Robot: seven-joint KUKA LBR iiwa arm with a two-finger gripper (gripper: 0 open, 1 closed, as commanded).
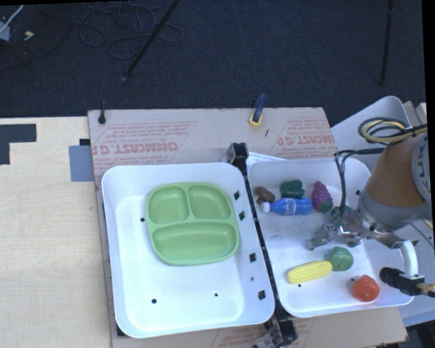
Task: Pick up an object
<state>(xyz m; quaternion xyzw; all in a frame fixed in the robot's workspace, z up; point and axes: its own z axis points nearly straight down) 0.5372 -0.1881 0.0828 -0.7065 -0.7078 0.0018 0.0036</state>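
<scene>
White right bin [311,303] is holding your corn [309,272], lying lengthwise left-right; gripper [324,237] is hovering nearby, fingers' state unclear.

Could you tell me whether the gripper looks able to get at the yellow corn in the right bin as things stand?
Probably yes: the gripper hovers just above the yellow corn, which lies exposed on the right bin floor; only the green ball crowds one end.

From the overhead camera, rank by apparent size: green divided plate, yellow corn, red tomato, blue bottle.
1. Green divided plate, largest by far.
2. Yellow corn and blue bottle: alike in length, too close to rank.
3. Red tomato, smallest.
</scene>
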